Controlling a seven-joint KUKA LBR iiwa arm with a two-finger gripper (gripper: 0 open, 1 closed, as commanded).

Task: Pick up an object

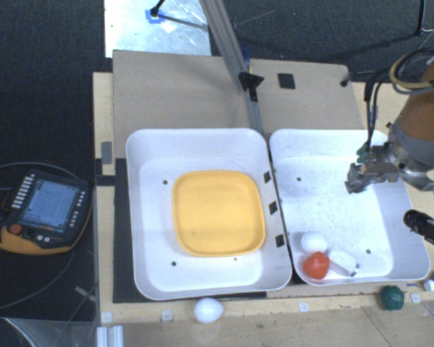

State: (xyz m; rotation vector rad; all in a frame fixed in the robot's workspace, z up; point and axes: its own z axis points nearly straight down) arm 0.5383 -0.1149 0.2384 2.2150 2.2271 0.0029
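My gripper (pixel 356 183) hangs over the right part of the right bin (pixel 325 215), above bare bin floor, with nothing visible between its fingers. Near the bin's front edge lie a red ball (pixel 317 266), a white ball (pixel 313 242) just behind it, and a small white oblong piece (pixel 342 260) to their right. These objects sit well forward and left of the gripper. A square yellow plate (pixel 218 212) lies in the middle of the left bin (pixel 152 215).
A white egg-shaped object (pixel 208 310) rests on the bench in front of the left bin. A dark green ball (pixel 391 297) lies on the bench at the front right. A teach pendant (pixel 40 210) sits off the bench to the left. A metal post (pixel 228 38) rises behind the bins.
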